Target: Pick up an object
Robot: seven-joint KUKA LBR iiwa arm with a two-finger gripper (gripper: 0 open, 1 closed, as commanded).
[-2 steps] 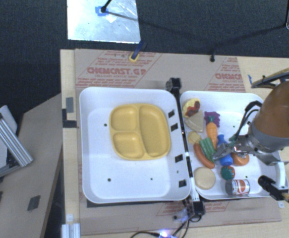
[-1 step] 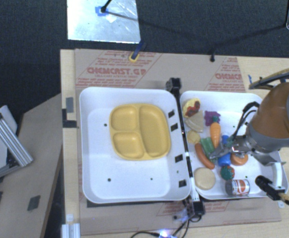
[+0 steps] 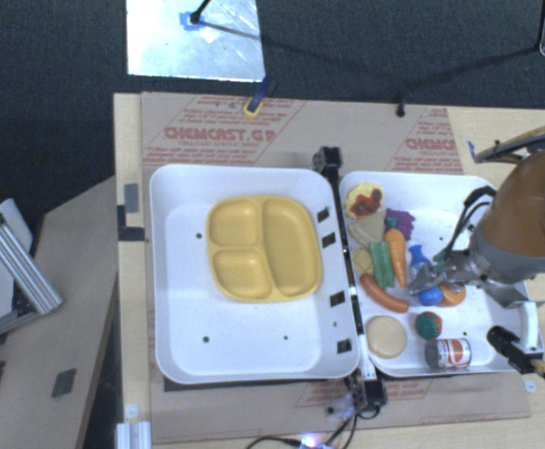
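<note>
while the arm (image 3: pixel 524 218) reaches in from the right over the right bin (image 3: pixel 468 187), the tool (image 3: pixel 433 277) sits low among the toy food at that bin's middle. its tip is right at a blue piece (image 3: pixel 429 296) and an orange piece (image 3: pixel 452 295), with another small blue piece (image 3: pixel 416 253) just to its left. can't tell how far open the tool is, or whether it has hold of anything; the tip is too small and cluttered to read.

right bin contents: a carrot (image 3: pixel 396 253) and a green piece (image 3: pixel 381 259) lie side by side left of the tool. a purple piece (image 3: pixel 399 220) sits just beyond the carrot, and a yellow and red item (image 3: pixel 365 200) is in the far left corner. a sausage-like piece (image 3: pixel 383 294) lies nearer than the carrot. a pale round cookie shape (image 3: pixel 387 336) is near the front left. a green and red ball (image 3: pixel 428 325) sits right of it, and a red and white can (image 3: pixel 449 353) lies on its side at the near edge.

left bin (image 3: pixel 174 279): a yellow divided plate (image 3: pixel 263 248) sits about centre. both bins sit on the worktop (image 3: pixel 281 129).
</note>
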